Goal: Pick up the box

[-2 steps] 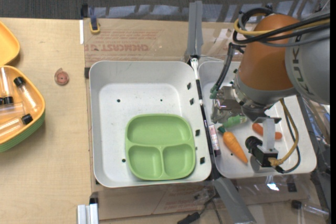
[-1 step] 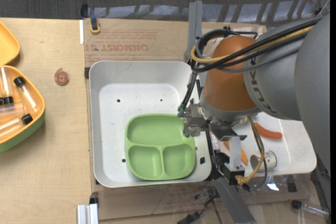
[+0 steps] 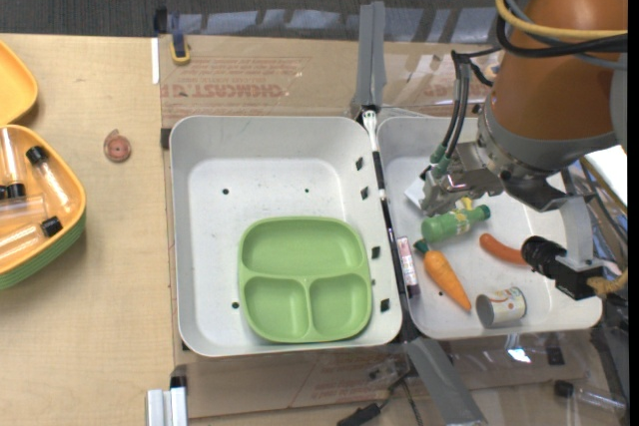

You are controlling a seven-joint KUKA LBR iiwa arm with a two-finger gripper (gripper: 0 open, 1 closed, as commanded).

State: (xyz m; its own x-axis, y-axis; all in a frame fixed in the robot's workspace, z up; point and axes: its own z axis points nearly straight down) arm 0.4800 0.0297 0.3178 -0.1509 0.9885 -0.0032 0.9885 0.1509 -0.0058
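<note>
My gripper hangs low over the middle of the right bin, just above a green bottle with a yellow top that lies on its side. The grey and orange arm covers the bin's back right part, and whatever lies beneath it is hidden. No box can be made out among the things I see. Nothing shows between the gripper's tips from this angle.
In the right bin lie a carrot, a red-orange chili-like piece and a small grey can near the front. The left bin holds a green divided plate. A yellow tray with vials stands far left.
</note>
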